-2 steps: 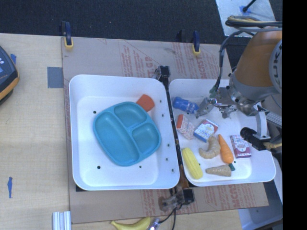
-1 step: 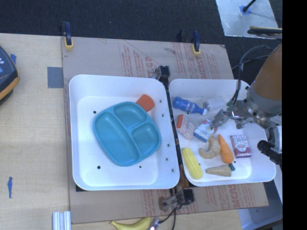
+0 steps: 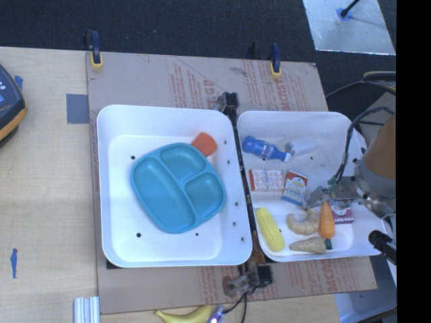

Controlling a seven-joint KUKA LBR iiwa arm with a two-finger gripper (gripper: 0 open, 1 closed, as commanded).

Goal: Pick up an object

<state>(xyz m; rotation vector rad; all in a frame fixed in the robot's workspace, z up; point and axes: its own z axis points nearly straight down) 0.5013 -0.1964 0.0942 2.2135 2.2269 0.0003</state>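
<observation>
Two white bins sit on the counter: the left bin (image 3: 108, 180) and the right bin (image 3: 303, 118). The left one holds two things: one blue divided plate (image 3: 178, 187) and, at its 1 o'clock, one orange cup (image 3: 204, 143). The right bin holds one blue bottle (image 3: 264, 148), two small printed boxes (image 3: 267, 180) (image 3: 294, 186), one corn cob (image 3: 269, 229), one carrot (image 3: 326, 222) and two pale root-like pieces (image 3: 301, 224) (image 3: 308, 245). One banana (image 3: 183, 313) lies outside, at 6 o'clock.
</observation>
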